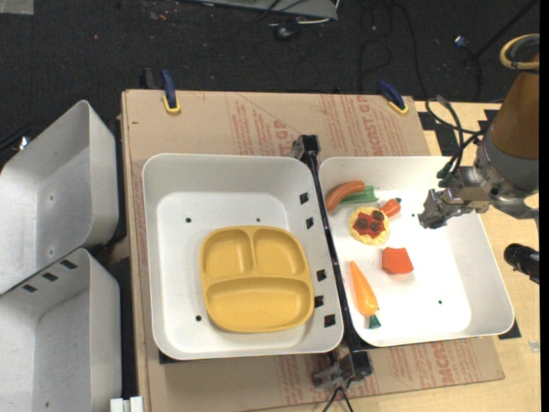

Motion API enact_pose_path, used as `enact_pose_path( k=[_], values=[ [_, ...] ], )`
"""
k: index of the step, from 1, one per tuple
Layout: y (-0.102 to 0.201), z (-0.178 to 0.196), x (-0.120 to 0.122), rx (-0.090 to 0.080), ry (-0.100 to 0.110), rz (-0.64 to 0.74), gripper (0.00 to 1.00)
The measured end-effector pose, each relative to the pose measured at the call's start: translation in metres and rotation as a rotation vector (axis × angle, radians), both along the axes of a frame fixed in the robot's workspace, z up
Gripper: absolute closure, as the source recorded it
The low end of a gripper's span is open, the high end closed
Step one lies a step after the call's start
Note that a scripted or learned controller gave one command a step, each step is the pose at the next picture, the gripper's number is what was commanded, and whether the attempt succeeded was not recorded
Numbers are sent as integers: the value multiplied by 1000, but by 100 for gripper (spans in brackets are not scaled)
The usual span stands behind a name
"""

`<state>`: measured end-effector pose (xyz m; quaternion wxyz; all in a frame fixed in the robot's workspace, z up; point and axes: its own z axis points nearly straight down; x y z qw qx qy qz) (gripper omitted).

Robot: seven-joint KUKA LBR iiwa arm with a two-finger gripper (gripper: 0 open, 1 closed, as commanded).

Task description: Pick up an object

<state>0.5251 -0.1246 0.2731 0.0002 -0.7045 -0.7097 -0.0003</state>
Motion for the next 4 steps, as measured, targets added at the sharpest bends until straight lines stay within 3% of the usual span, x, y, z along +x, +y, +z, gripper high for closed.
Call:
enact_pose_path(
  k=[2, 4],
  values=[
    [101, -27, 23, 1, 2, 1, 100],
    [209, -21, 58, 1, -2, 1, 100]
  ],
)
